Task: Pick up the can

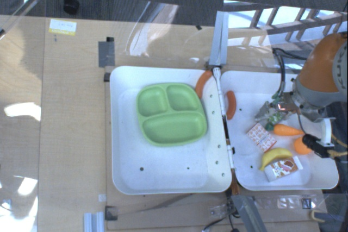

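Camera view, right bin [247,87]: gripper [274,108] low over the middle, just behind carrot [288,130], open or clenched impossible to tell from this angle. Can [284,167] (red-and-white label, judged the can by shape) on its side at the bin's front, touching banana [276,156], lying toward the near rim from gripper, past carrot. Long axis roughly across the view, its right end tipped slightly toward the back; probably best spanned across that axis after a short move forward.
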{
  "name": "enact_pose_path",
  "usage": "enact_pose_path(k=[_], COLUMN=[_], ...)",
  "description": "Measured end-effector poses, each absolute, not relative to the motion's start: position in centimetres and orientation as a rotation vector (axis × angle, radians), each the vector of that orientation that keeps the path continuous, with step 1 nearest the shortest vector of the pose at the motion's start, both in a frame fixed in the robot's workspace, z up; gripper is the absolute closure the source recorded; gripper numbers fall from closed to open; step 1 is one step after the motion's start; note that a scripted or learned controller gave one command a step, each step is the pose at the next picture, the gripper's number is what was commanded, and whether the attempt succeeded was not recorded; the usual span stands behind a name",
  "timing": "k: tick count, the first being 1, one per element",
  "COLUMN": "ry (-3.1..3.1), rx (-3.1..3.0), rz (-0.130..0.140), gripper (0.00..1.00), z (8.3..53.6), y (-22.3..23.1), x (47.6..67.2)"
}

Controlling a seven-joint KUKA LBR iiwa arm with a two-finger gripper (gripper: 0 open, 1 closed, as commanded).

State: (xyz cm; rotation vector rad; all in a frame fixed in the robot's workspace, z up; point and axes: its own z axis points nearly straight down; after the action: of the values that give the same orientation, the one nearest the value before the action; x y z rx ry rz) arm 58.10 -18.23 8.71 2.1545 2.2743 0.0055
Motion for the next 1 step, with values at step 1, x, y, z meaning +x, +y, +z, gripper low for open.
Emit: enact_pose_path(k=[1], ry=[2.274], rx=[2.149], rz=[0.009], gripper=[1.00], z=[9.53], y=[-18.25], x=[58.38])
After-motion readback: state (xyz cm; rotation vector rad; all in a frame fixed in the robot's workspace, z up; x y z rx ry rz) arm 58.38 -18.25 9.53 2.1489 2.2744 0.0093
